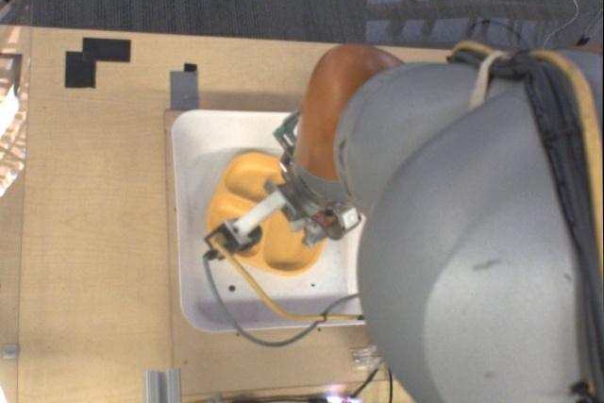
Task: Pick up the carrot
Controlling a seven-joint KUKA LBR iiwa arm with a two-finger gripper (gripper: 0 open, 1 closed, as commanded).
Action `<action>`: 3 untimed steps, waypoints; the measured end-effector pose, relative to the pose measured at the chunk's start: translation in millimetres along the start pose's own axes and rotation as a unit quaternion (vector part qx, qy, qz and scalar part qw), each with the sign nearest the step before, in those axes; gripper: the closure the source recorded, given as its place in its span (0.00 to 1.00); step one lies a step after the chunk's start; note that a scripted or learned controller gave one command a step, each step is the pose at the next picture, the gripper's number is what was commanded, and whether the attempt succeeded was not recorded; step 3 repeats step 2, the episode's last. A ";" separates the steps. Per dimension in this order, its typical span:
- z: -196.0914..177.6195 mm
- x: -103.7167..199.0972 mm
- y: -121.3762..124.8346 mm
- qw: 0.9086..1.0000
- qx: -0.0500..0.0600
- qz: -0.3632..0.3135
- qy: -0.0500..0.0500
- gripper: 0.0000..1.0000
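Observation:
A large orange-yellow rounded thing [242, 189] lies in the middle of the white bin [193, 203]; its lobed shape spreads from the bin's centre toward the front. I cannot tell whether it is the carrot. My gripper [317, 224] is low over the right part of this thing, and the wrist and arm hide what lies beneath it. The grey arm with its orange band [330, 109] covers the right side of the bin.
The bin's left wall and front left corner [203, 311] show bare white floor. The tan bench [94, 231] stretches to the left, with black marks [94, 59] at its far edge. The second bin is hidden behind the arm.

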State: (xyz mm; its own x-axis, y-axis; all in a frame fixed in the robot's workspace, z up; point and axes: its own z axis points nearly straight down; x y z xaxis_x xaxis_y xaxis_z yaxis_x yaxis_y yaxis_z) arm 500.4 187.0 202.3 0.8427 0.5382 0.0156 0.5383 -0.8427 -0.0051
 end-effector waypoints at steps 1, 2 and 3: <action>17.1 -0.9 -24.0 0.984 -0.002 0.180 -0.006 1.00; 25.5 14.7 -48.8 0.984 -0.002 0.180 -0.006 1.00; 25.5 14.7 -48.8 0.984 -0.002 0.180 -0.006 1.00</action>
